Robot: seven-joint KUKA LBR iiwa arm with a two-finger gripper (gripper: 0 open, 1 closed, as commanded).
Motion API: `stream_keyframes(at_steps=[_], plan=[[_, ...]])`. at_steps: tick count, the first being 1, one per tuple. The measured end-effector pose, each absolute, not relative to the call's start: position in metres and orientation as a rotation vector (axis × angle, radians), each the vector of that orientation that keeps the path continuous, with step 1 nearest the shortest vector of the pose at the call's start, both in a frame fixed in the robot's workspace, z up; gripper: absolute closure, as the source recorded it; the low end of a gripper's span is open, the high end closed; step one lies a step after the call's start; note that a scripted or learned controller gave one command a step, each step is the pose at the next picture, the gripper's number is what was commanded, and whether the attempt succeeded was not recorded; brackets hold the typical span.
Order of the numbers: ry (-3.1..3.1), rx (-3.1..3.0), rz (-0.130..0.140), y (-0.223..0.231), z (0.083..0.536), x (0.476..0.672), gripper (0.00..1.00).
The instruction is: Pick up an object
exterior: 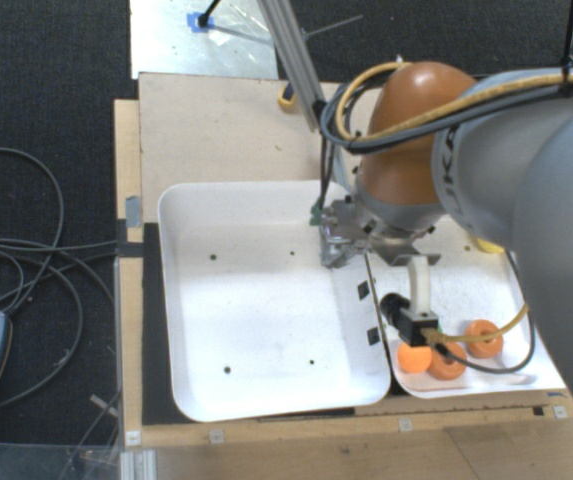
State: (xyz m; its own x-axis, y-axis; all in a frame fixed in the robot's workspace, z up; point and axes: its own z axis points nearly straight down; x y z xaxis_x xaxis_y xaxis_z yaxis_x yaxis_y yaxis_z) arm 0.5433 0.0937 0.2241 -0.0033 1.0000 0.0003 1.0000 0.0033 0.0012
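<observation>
Evidently nothing is picked up yet: the gripper (338, 243) hangs by the right bin's (461, 283) far left corner, jaw opening impossible to tell, while three orange objects (483, 337) lie untouched along its near edge.

The gripper (334, 248) hangs at frame centre, above the left bin's (246, 308) right rim. Orange objects (483, 337) lie at lower right.

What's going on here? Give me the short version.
The KUKA arm reaches in from the right, with its gripper low over the left bin, near the wall it shares with the right bin. A few orange objects lie at the right bin's front, none picked up yet.
</observation>
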Motion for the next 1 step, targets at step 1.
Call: stream_keyframes(at_steps=[1], plan=[[2.226, 2.216, 0.001, 0.0937, 0.2240, 0.5432, 0.00]])
